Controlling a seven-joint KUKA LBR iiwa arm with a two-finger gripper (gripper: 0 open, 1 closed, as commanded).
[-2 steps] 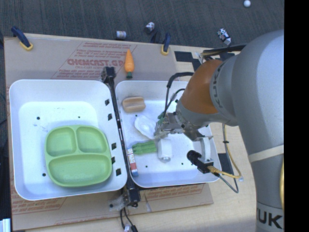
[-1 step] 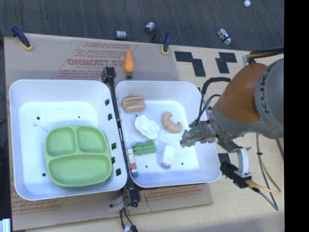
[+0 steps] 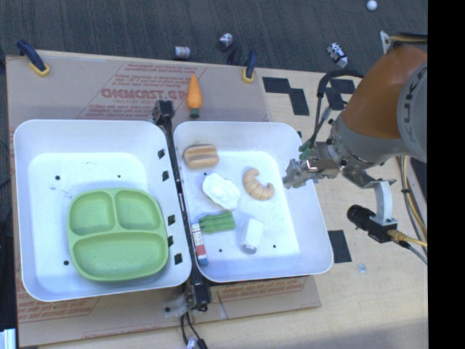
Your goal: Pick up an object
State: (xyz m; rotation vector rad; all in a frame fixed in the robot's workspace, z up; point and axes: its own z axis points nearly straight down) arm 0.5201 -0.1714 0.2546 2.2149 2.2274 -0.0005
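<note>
Two white bins are sitting side by side on the desk. My end effector is hanging over the right bin's right rim, near the croissant, and I cannot tell how it is set. I am seeing a hot dog, white lump, green toy and cup lying there too, while a green tray is resting in the left bin.

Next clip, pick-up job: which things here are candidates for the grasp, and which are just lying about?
Candidates, right bin: hot dog, croissant, white crumpled piece, green item, white cup, marker.

Lying about: green divided plate, carrot, blue clamps.
</note>
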